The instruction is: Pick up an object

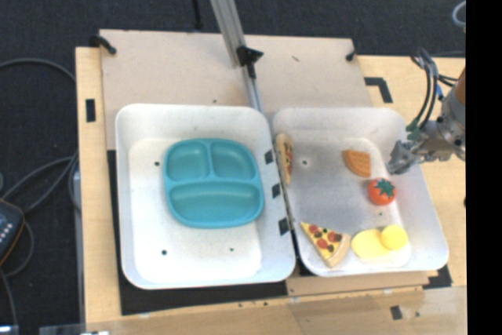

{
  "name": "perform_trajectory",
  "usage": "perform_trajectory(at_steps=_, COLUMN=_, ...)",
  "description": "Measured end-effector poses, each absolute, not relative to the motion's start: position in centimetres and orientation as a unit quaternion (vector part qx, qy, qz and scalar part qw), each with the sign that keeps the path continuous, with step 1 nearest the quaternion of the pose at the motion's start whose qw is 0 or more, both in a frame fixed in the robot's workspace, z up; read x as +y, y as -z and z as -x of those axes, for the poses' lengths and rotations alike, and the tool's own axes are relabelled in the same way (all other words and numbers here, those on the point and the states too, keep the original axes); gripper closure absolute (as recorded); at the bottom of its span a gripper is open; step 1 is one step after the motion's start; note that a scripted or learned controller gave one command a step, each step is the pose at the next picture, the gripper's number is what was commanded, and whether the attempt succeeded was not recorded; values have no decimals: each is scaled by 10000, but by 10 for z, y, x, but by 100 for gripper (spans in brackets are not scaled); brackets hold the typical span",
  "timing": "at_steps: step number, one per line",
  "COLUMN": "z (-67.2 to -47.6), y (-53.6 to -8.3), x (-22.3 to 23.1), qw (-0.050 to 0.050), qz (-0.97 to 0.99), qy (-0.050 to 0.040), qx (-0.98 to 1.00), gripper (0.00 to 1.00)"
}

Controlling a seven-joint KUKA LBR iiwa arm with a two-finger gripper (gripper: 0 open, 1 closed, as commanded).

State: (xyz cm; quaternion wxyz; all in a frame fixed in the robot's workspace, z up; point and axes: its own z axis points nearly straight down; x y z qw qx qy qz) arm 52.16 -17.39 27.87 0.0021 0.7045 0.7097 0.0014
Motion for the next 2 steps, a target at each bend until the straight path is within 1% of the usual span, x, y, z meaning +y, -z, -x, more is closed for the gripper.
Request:
perform_trajectory(at_steps=1, z=-534, y=-283, x=-123, qw=21, qz=-7058, qy=-11, qx=7084, gripper=100)
perform_trajectory(at_steps=2, z=-541, y=-280, x=-72, qw=6, qz=-7044, qy=-9, qx=7098, gripper=100)
